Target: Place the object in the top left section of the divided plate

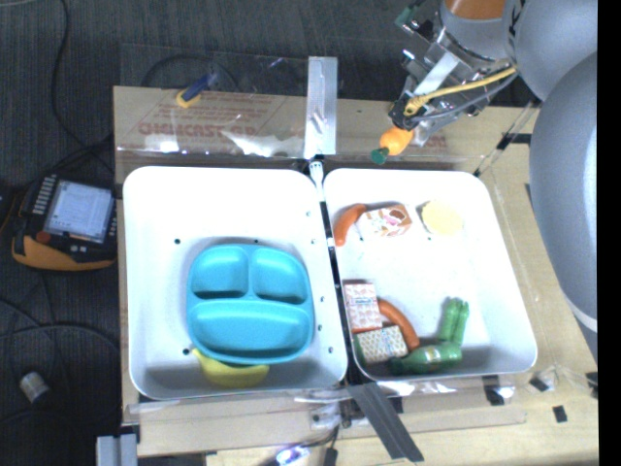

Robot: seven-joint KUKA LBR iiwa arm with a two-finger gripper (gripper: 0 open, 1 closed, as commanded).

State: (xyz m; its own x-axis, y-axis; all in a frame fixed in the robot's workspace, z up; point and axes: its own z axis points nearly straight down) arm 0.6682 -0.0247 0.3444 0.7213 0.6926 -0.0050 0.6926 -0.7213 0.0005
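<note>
A blue divided plate [250, 304] lies in the left white bin [155, 221]; its top left section [218, 272] has nothing in it. My gripper [401, 124] hangs above the back edge of the right bin [495, 260], well to the right of the plate and behind it. A small orange toy carrot [394, 142] with a green tip sits at its fingertips, lifted off the bench, and the fingers look shut on it.
The right bin holds an orange sausage [346, 219], a snack packet [388, 221], a pale yellow disc [441, 218], a red box [361, 306] and green toy vegetables [441, 338]. A yellow object [233, 370] pokes out from under the plate's front edge. A metal divider [320, 105] stands behind the bins.
</note>
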